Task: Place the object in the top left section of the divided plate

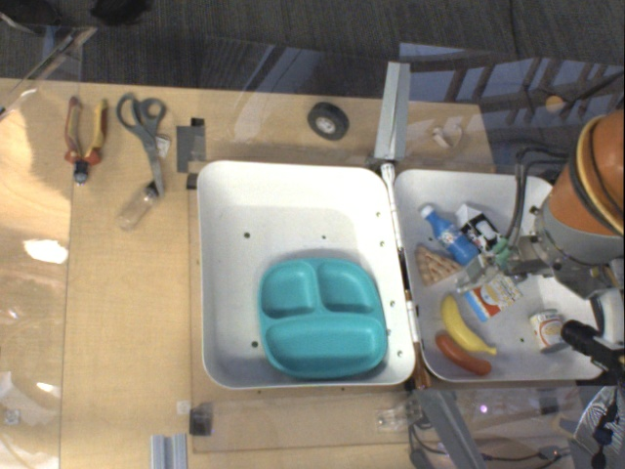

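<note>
Hand [491, 270] sits low in the right bin [576, 364], grip state indeterminate, among a banana [463, 324], sausage [463, 354] and blue bottle [449, 234]. Teal divided plate [322, 317] lies in the left bin [283, 203], long axis horizontal. Scissors [146, 135] and pliers [84, 137] rest upper left on the wooden surface [107, 311].

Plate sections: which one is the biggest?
The bottom section of the teal plate. It spans the plate's whole width, while the top left and top right sections split the other half.

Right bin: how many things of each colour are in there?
Yellow: 1, the banana
Red: 1, the sausage
Blue: 1, the bottle
Brown: 1, the waffle cone
White: 1, the small cup
Total: 5 that I can tell apart.
</note>
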